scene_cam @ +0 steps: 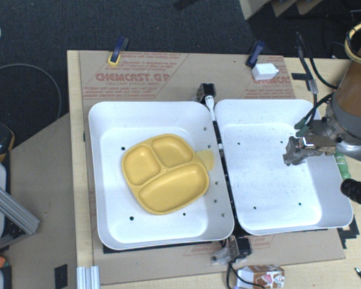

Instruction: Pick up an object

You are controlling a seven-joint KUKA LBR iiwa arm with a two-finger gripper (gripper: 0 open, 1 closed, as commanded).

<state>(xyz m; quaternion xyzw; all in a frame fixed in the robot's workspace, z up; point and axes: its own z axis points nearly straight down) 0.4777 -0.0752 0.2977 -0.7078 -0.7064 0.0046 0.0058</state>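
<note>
Yellow divided plate [165, 173] lies well left of the jaws, in the far bin [102, 125]; probably light, stiff, slick, best pinched at its rim; jaw state I cannot tell.

I see the yellow divided plate [165, 172] taking up most of the left bin [102, 125]. Around my gripper [293, 152], the right bin [259, 197] floor lies bare.

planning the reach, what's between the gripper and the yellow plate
In the camera view, bare white floor of the right bin, then the two bins' adjoining rims, separate the gripper from the yellow divided plate in the left bin.
</note>
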